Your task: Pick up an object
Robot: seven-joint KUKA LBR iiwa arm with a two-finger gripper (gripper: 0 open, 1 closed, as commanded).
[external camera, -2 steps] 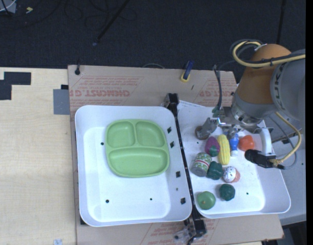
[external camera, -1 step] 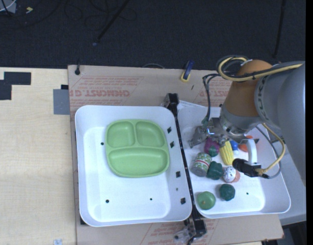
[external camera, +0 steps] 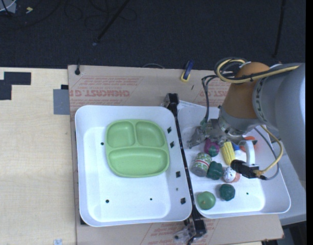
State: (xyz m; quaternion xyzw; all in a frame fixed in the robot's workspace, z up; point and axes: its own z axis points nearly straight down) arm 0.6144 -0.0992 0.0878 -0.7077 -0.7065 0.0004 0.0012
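Note:
My gripper (external camera: pixel 205 137) is low in the right bin (external camera: pixel 271 200), near its back left part. Just in front of it lies a small magenta piece (external camera: pixel 212 148), with a yellow corn cob (external camera: pixel 228 151) to its right. A green and white can (external camera: pixel 201 164) lies closer to the divider, and a dark green block (external camera: pixel 215 171) leans against it. A white and red ball (external camera: pixel 230 175), a dark green ball (external camera: pixel 227 192) and a light green apple (external camera: pixel 206 200) sit toward the bin's front. I see nothing lifted off the bin floor.
The left bin (external camera: pixel 90 188) bears a light green divided plate (external camera: pixel 136 148). A black divider (external camera: pixel 181 162) runs between the bins. A blue, white and red item (external camera: pixel 245 147) lies under the arm's wrist. The grey arm covers the right bin's back right corner.

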